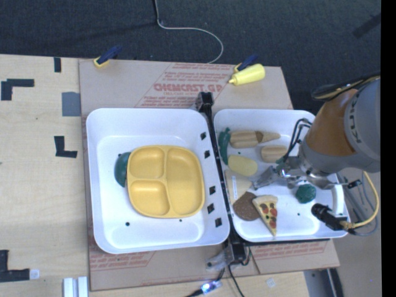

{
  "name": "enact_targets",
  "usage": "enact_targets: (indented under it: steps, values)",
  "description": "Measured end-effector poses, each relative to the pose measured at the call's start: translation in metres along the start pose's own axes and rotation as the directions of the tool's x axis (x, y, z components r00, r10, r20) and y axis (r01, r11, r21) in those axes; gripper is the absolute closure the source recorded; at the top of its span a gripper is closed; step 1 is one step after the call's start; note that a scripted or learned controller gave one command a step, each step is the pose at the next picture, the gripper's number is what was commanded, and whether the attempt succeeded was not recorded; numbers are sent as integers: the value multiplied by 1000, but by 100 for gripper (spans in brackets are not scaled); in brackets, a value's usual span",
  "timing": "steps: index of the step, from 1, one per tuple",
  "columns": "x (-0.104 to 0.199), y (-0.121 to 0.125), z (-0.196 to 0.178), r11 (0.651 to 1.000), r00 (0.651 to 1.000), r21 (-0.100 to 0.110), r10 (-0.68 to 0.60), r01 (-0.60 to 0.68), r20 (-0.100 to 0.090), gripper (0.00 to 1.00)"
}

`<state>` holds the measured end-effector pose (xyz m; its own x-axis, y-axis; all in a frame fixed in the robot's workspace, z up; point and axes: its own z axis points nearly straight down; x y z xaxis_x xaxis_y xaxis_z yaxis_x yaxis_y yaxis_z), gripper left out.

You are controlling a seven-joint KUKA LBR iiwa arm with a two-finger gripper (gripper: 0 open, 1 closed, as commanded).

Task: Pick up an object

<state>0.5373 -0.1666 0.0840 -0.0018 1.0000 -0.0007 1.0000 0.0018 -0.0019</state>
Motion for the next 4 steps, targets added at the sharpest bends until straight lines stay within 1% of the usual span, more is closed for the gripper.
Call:
enact_targets:
  steps: [1, 2, 3, 4]
  values:
    - [-1, 0, -11, 1000, 1000, -2, 0, 0, 2, 100]
    - [-3, 2, -74, 1000, 1000, -5, 1, -1, 0, 100]
    - [-12, 7, -126, 1000, 1000, -5, 1, -1, 1, 100]
    - [-11, 7, -141, 1000, 1000, -2, 0, 0, -1, 100]
